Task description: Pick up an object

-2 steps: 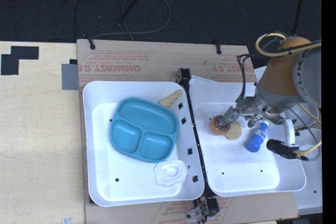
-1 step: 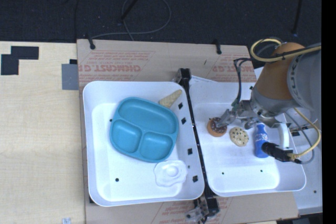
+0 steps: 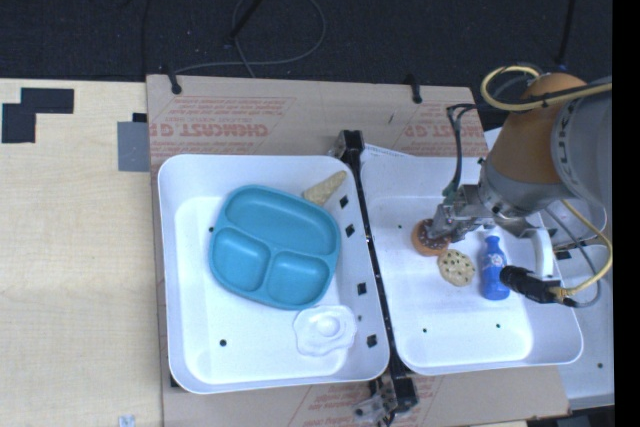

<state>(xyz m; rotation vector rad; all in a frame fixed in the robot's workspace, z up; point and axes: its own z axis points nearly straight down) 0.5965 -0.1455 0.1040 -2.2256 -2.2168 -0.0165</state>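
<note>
The gripper (image 3: 440, 233) is low in the right bin (image 3: 470, 355), directly over a small round brownish item (image 3: 428, 239) near the bin's far left part, likely because that piece is the pick target. Whether anything sits between the fingers I cannot tell; the wrist hides them. A spotted cookie (image 3: 456, 267) and a blue bottle (image 3: 494, 267) lie just beside it, close enough to get nudged. The left bin (image 3: 190, 355) holds a blue divided plate (image 3: 275, 247), a pale wedge (image 3: 325, 187) and a white piece (image 3: 324, 329), all well apart from the arm.
</note>
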